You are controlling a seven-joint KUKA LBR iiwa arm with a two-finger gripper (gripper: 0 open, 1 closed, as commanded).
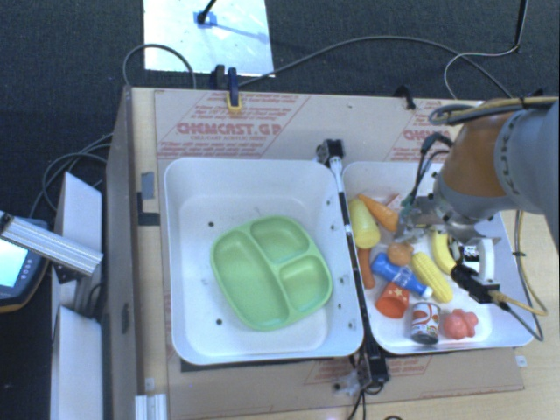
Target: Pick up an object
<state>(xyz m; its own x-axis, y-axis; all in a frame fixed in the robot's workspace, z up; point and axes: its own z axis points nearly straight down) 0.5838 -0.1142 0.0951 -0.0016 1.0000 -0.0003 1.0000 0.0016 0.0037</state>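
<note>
Single fixed view from above, looking down at a slant on the tabletop point(262, 116). Far enough to take in both white bins: left bin point(188, 234) mid-frame, right bin point(512, 322) at lower right.

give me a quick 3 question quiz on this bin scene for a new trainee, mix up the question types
1. True or false: the green divided plate lies in the right bin.
2. Multiple choice: what lies closest to the right bin's front edge? A) the small can B) the orange carrot C) the yellow lemon-like piece
3. Short answer: over which bin is the arm?

Key:
1. False. The plate lies in the left bin.
2. A. The can stands near the front edge, beside a red piece; the carrot and the yellow piece lie towards the back.
3. The right bin, above the toy food.
</note>
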